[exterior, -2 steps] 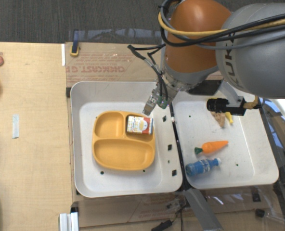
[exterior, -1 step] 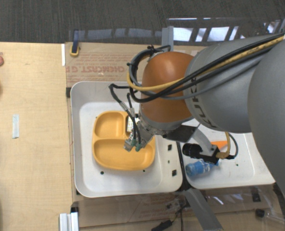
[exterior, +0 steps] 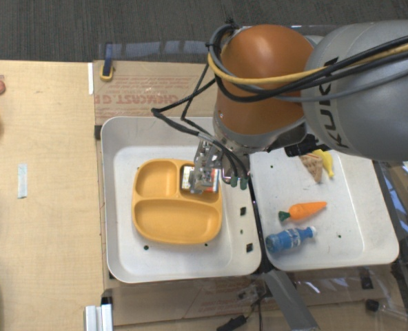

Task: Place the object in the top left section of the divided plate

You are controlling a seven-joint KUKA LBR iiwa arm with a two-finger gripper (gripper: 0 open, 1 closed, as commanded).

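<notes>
Hand [exterior: 205, 172] down low over the divided plate [exterior: 176, 225], hanging at the plate's 1 o'clock corner, above the small section there. Apart or together? Cannot tell: cables and wrist housing crowd the tip from this angle.

Small pale blocky thing [exterior: 189, 178] at the tip's 9 o'clock side, sitting about on the ridge between the two upper sections. Could be the object, could be part of the hand; too blurred to call. Top left section [exterior: 156, 179], at the plate's 11 o'clock, looking bare.

Over in the neighbouring bin [exterior: 369, 254], toward 3 o'clock from the plate: a carrot [exterior: 306, 211], a blue bottle [exterior: 290, 239] just beside it at its 7 o'clock, a yellow-brown piece [exterior: 318, 163] up at its 12 o'clock. None of them anywhere near the plate.

Now the danger, as a judgement. Wrong compartment, first of all: letting go from this spot would likely drop anything carried into the 1 o'clock section, or onto the ridge, where a tumble either way looks possible. Needs a shift toward 9 o'clock before any release. Second worry: so low a tip catching the ridge and dragging the light plate across the bin. Third: nothing actually carried, and the whole placing done on air.
</notes>
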